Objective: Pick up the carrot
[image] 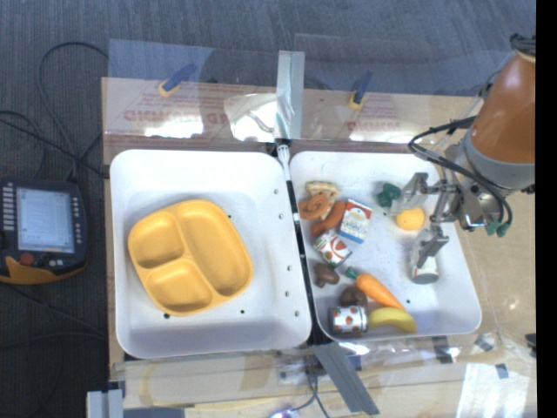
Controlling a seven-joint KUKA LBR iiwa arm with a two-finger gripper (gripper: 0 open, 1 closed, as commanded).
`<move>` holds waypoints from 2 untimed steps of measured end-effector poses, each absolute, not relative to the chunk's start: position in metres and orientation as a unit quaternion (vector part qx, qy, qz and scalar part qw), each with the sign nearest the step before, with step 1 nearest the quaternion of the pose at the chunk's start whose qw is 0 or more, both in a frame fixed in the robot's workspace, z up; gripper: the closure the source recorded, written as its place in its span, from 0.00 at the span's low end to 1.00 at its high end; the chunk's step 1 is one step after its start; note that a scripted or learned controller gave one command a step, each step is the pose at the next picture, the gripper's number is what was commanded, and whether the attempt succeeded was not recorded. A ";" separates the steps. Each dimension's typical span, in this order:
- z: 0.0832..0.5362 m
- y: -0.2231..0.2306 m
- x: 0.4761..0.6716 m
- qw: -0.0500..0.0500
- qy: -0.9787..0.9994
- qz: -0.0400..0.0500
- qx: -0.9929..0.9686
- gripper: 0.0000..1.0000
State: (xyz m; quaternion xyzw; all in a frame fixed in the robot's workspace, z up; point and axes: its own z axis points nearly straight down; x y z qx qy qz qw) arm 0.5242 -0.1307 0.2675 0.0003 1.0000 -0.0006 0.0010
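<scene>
Carrot (378, 289) in right bin (452, 307), yellow tray (188, 255) in left bin (130, 320)

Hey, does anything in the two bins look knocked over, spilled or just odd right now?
Nothing looks spilled or broken. The yellow divided tray sits askew in the left bin, turned at an angle to its walls. In the right bin, a small can lies on its side beside the banana, just below the carrot.

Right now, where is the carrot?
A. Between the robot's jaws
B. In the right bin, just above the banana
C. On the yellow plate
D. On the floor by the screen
B: the carrot lies in the right bin, just above the banana, apart from the gripper.
</scene>
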 end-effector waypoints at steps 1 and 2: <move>0.182 -0.071 0.486 -0.002 0.994 0.001 -0.107 0.00; 0.093 -0.096 0.500 0.012 0.990 -0.004 -0.140 0.00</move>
